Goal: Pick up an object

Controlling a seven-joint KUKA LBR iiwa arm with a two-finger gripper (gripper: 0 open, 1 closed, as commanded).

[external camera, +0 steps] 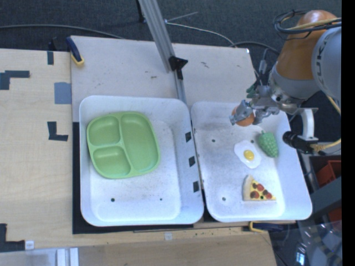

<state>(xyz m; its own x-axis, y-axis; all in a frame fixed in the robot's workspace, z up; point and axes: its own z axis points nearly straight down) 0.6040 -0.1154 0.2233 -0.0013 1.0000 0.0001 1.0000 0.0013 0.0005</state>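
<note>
From the camera view above the bench, we take the right bin [222, 206] as our landmark. Over its far right corner we see the gripper [249, 113], hanging from the grey arm [310, 54] with its orange band. An orange object [244, 117] sits right at the fingertips; the pincer looks pressed onto it, with the object between the fingers, though the detail is small. Whether the object is lifted off the bin floor we cannot tell.

Inside the right bin, nearer to us than the gripper, lies a toy fried egg [248, 154], and just beside it, toward the bin's right wall, a green bumpy toy [269, 144]. Nearer still, at the bin's near right part, lies a toy pizza slice [256, 190].

Left of the right bin, touching it, stands the left bin [133, 204], which holds a green divided plate [122, 144].
</note>
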